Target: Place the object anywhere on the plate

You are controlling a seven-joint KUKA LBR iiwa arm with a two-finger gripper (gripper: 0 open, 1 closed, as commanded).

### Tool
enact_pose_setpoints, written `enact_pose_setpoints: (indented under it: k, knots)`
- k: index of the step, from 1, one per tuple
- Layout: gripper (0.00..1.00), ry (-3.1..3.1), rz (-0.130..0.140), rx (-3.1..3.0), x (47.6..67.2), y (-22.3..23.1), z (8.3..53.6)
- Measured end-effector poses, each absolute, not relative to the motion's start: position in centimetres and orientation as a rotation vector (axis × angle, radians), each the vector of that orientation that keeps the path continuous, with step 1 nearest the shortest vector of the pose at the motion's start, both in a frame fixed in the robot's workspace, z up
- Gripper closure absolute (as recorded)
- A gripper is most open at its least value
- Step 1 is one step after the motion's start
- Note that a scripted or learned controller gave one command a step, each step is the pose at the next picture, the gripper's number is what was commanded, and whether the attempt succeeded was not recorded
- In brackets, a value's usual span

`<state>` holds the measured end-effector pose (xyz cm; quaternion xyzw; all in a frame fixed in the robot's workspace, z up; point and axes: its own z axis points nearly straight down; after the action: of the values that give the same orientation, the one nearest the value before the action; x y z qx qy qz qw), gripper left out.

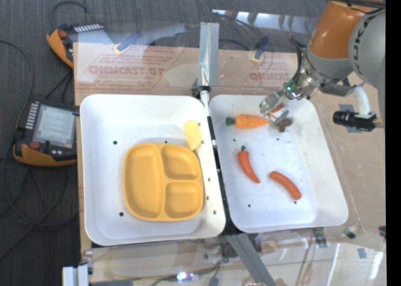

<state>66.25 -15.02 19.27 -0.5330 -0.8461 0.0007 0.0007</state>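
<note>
Claw (pixel 279 108) low over the upper right corner of the right bin (pixel 326 209); whether it is apart or together, cannot tell. Carrot (pixel 250 121) lies just to the claw's left in view, long axis roughly left-right, thick end nearest the claw, apparently not gripped. Red pepper (pixel 248 165) and sausage (pixel 286 185) lie lower in the same bin. Yellow plate (pixel 164 181) sits in the left bin (pixel 106 115), well apart. Judgement: carrot is the nearest candidate.
</note>
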Motion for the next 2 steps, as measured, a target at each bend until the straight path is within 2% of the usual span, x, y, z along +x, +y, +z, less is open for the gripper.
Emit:
enact_pose_setpoints:
  k: [1,2]
  knots:
    - [1.0,-2.747,0.001,-1.519,60.7,-9.3,21.0]
    - [1.0,-2.829,-0.001,-1.36,56.1,0.3,26.7]
